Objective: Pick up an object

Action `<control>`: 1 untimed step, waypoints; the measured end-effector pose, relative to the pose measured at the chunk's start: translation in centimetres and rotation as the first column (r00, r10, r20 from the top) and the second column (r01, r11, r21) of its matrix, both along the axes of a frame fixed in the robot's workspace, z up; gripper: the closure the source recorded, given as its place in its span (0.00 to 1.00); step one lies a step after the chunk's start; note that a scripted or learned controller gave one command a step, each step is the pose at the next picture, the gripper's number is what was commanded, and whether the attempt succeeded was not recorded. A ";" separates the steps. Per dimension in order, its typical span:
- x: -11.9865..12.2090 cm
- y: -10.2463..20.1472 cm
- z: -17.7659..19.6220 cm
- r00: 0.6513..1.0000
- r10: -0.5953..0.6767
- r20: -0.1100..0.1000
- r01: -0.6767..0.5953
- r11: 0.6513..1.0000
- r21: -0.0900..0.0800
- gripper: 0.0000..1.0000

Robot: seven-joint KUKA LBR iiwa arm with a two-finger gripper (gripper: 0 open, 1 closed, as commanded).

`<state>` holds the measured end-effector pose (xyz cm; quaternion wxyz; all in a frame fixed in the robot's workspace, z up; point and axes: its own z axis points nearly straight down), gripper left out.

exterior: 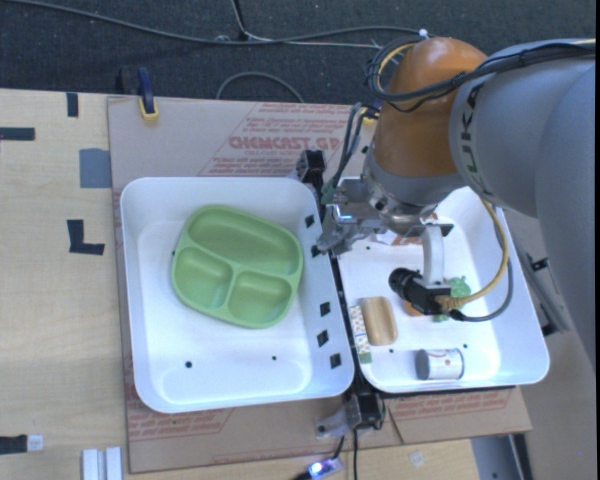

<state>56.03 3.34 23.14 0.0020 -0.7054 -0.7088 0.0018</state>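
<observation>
Grey arm segments enter from the right and bend down over the right bin. The orange band sits above the wrist, over that bin's far side. The wrist points steeply down, and the gripper hangs low over the far-left corner of the right bin, just beside the divide between the two bins. Its body hides the tip, so I cannot tell whether it is open or closed, and nothing can be seen held in it.

The loose things in the right bin all lie nearer than the gripper. A tan block rests by the bin's left wall. A white can with a red band lies on its side by the near wall. An orange-and-green item, partly hidden, sits mid-bin to the right of the block. In the left bin, a green divided plate lies flat towards the far side, apart from the walls.

Both bins sit on a cardboard sheet printed in red, which lies on a pale wooden bench marked with black tape. A blue-and-yellow clamp grips the sheet's far-left corner. Beyond the bench is dark carpet crossed by thin cables.
</observation>
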 end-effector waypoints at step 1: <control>-2.9 5.3 0.4 1.000 0.002 0.001 -0.002 1.000 0.001 1.00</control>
